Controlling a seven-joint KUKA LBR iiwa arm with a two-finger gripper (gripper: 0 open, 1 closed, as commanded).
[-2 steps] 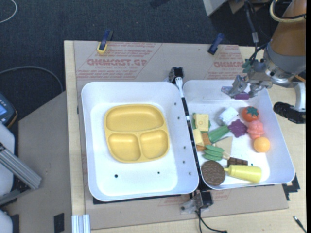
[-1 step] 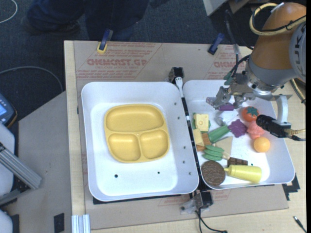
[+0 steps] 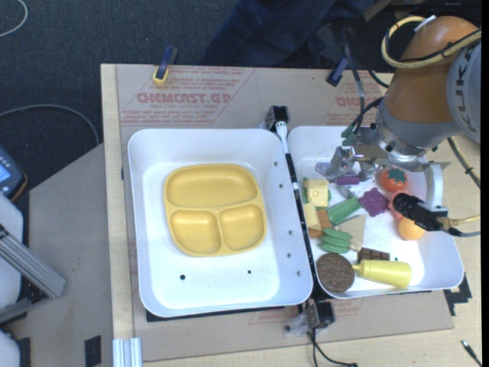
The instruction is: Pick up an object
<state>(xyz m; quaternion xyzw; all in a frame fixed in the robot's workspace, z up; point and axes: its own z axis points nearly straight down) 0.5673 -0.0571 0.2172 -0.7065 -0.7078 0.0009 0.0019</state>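
Gripper (image 3: 345,167) over the right bin (image 3: 451,262), its finger spread indiscernible; just at its 5 o'clock lies a purple piece (image 3: 348,180), long axis running 3 to 9 o'clock.

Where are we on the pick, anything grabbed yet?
Done: the arm has reached the right bin, with the gripper low over the toy pile. In hand: I can't see anything between its fingers; it hangs by a purple piece. Left: the grasp and lift. Yellow bottle, brown disc and tomato lie in the bin.
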